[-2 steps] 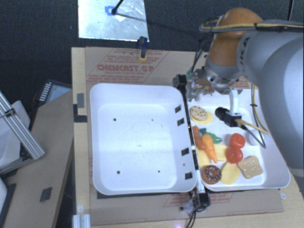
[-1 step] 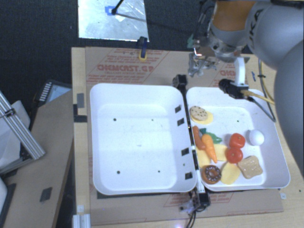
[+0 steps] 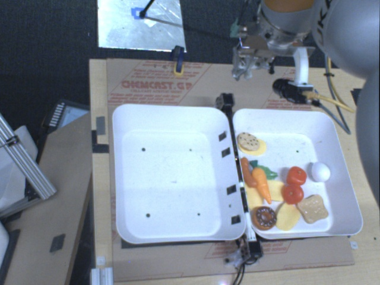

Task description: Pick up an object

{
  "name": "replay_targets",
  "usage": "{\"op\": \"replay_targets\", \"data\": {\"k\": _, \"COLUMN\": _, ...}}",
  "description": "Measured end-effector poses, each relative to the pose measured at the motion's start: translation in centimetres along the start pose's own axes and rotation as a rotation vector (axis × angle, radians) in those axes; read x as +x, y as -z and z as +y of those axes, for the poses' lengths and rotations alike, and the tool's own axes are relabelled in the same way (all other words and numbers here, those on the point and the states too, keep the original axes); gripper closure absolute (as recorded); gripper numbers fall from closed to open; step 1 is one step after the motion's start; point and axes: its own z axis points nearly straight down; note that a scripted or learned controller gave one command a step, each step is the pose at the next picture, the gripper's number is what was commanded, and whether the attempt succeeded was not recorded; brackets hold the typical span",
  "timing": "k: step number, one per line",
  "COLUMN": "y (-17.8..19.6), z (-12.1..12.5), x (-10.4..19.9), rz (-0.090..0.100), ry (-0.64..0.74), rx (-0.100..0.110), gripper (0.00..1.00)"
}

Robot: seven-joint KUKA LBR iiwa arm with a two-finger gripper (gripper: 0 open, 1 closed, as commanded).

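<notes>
Where the view came closest to us, along the lower edge of the right bin (image 3: 338, 159), we recorded a chocolate doughnut (image 3: 263, 218), a pale yellow slice (image 3: 288, 217) touching it, and a slice of toast (image 3: 312, 208) just beside that. Slightly farther back we noted two red tomatoes (image 3: 294, 183), one above the other, with a white egg (image 3: 320, 172) near the upper one. An orange carrot (image 3: 261, 183) lay at a slant near the divider, its green top (image 3: 265, 171) pointing away from us, with a second orange piece (image 3: 247, 172) touching it on the left. Beyond these we logged a chocolate-chip cookie (image 3: 247, 141) resting on a yellow piece. All candidate objects lay in this bin, apart from the gripper. The left bin (image 3: 172, 171) sat alongside, sharing the black-clipped divider.

Farthest from us, the gripper (image 3: 243, 70) hung over the cardboard behind the bins, well apart from every item. We cannot tell whether the claw stood wide or narrow; we saw nothing held in it.
</notes>
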Motion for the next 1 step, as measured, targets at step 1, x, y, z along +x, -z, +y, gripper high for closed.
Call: {"op": "replay_targets", "data": {"k": 1, "y": 8.44, "z": 0.06, "x": 2.23, "rz": 0.000, "ry": -0.001, "rx": -0.002, "gripper": 1.00}}
